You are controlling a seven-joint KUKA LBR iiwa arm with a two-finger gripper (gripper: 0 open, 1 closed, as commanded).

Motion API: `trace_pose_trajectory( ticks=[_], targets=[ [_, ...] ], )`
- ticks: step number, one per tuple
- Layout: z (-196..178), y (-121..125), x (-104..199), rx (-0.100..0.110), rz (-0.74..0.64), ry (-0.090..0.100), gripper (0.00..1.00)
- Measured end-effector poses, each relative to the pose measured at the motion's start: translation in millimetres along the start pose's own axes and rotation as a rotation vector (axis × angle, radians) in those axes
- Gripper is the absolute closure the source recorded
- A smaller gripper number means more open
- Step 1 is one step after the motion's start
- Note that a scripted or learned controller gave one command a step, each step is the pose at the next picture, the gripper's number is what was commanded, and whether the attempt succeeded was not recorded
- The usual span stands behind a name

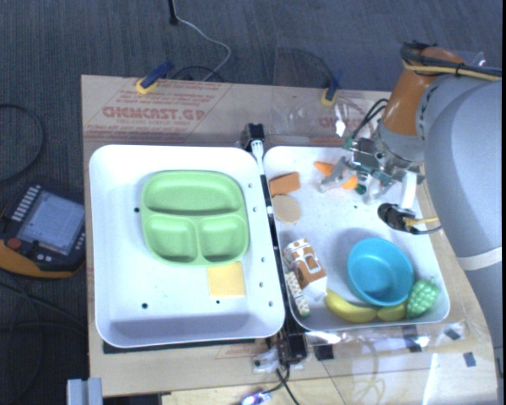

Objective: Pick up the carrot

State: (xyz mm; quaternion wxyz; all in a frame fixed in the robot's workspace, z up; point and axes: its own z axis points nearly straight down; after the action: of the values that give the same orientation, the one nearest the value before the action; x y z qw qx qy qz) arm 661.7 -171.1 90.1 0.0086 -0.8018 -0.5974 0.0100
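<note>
Your gripper (352,174) sits low in the far part of the right bin (438,264), reaching in from the right under the orange-banded wrist. The carrot (324,168) lies right at it: an orange piece shows just to the gripper's left, touching or nearly touching the fingertips, and a second small patch of orange shows just on the gripper's near right side. You cannot tell from this view whether the jaws are spread or closed, nor whether the carrot is actually between them.

Further left of the gripper, near the bin's dividing wall, lies an orange-brown wedge (284,183), and just nearer you from that a round tan cookie-like disc (287,210). Well toward you from the gripper stands a blue bowl (379,272), with a green bumpy fruit (422,297) beside it in the near right corner and a yellow banana (359,309) along the near wall. A small brown-and-white packet (304,267) lies near-left of the gripper, beside the divider.

Far left of the gripper, the left bin (118,302) holds a green divided tray (196,215) and a yellow square (226,279) just in front of it. Both bins rest on the counter (152,112). A teach pendant (40,230) lies on the floor beyond the left bin.
</note>
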Motion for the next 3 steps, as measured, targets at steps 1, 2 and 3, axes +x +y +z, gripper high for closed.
trace_pose_trajectory(
  ticks=[1,2,3],
  targets=[
    [-10,1,-1,-0.008,-0.002,-0.009,1.0],
    [-62,-13,63,-0.026,0.238,0.008,1.0],
    [-61,-13,61,-0.024,0.24,0.005,0.0]
  ],
)
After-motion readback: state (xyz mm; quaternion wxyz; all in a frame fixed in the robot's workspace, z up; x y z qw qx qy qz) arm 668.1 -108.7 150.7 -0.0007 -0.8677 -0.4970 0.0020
